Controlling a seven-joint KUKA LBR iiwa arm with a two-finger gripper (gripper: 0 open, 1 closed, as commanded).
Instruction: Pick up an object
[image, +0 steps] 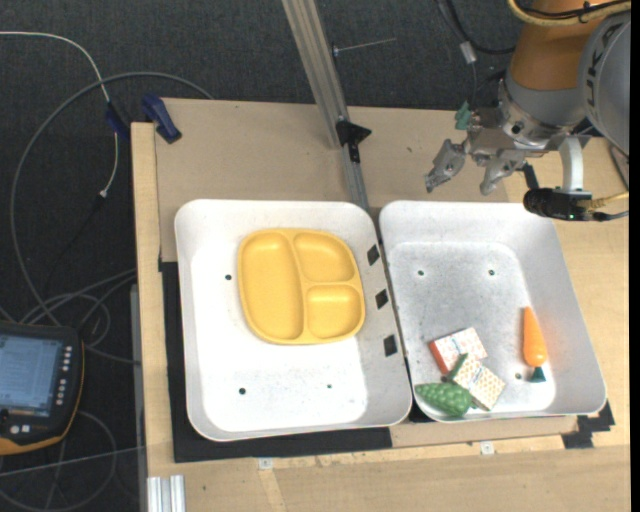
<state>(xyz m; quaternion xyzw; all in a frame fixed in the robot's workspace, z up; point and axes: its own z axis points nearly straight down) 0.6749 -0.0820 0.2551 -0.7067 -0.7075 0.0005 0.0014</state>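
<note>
glossy yellow plastic tray (300, 285), matt white bins (200, 330)

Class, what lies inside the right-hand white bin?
The right bin holds a carrot, two small boxes and a green vegetable, all near its front edge. The boxes overlap the vegetable; whatever lies beneath is hidden.

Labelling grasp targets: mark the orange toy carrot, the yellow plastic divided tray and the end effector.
Orange toy carrot (534, 337), camera view, middle of its body.
Yellow plastic divided tray (268, 285), camera view, floor of its long compartment.
End effector (470, 178), camera view, midway between its fingertips.
</note>
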